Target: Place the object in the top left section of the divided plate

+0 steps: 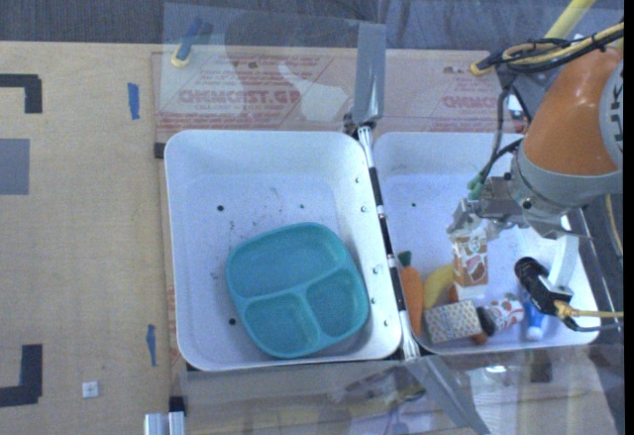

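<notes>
A teal divided plate lies in the left bin, toward its front, and its three sections hold nothing. My gripper hangs over the right bin, near its middle. Directly below it is a small orange, white and brown carton, whose top reaches the gripper's tip. The gripper body hides where the two meet, so I cannot tell whether the carton is gripped.
Along the right bin's front lie an orange carrot, a yellow piece, a speckled block, a small white and red bottle and a blue item. A raised rim divides the two bins.
</notes>
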You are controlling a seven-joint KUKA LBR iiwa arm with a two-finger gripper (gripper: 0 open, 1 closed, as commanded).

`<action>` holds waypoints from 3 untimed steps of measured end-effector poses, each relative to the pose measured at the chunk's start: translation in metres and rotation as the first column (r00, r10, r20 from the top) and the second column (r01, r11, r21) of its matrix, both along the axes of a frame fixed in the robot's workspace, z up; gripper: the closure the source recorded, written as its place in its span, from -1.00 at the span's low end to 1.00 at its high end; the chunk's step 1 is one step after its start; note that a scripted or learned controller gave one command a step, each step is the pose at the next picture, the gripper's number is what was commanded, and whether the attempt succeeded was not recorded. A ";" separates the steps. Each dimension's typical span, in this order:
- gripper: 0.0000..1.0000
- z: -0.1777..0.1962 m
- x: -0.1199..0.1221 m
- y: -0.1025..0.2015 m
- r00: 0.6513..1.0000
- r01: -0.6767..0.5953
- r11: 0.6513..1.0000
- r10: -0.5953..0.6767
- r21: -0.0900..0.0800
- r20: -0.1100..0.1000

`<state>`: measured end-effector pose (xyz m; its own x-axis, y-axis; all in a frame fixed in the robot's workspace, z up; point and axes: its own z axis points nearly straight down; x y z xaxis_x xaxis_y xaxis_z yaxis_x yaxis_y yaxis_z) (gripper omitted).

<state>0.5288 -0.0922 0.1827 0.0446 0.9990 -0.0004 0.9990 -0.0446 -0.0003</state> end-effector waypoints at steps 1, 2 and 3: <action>1.00 0.042 -0.017 0.064 0.994 -0.105 0.994 0.105 0.000 -0.001; 1.00 0.011 -0.040 0.132 1.000 -0.021 1.000 0.021 -0.001 0.000; 1.00 0.015 -0.049 0.208 0.975 -0.222 0.975 0.222 -0.001 -0.001</action>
<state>0.4793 0.1161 0.1976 -0.1778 0.9841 -0.0013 0.9841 0.1778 -0.0013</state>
